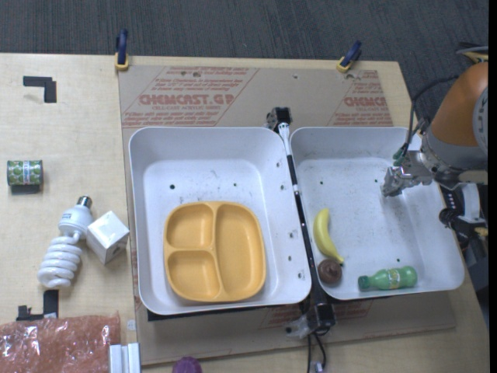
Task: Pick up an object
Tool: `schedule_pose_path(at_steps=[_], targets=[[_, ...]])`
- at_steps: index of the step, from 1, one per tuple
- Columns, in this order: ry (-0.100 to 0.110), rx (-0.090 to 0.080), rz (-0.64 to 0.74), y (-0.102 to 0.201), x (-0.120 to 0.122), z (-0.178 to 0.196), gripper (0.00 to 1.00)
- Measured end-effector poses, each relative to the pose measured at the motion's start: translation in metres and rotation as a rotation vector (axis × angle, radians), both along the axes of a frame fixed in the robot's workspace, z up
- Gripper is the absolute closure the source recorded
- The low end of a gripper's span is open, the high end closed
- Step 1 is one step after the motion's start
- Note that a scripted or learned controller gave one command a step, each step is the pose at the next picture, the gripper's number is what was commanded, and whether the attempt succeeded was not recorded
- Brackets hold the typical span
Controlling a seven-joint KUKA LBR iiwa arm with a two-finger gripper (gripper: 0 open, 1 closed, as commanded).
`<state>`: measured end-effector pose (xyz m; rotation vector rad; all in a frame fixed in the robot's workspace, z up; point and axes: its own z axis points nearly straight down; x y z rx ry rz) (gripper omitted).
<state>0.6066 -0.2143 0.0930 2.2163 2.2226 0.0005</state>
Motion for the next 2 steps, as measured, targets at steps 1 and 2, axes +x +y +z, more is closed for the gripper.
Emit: schedule_pose_path(at_steps=[1,2], targets=[[0.002,0.001,-0.004,-0.008,-0.022,0.033,1.00],[0.000,0.000,-0.001,0.031,-0.015,0.084,1.00]])
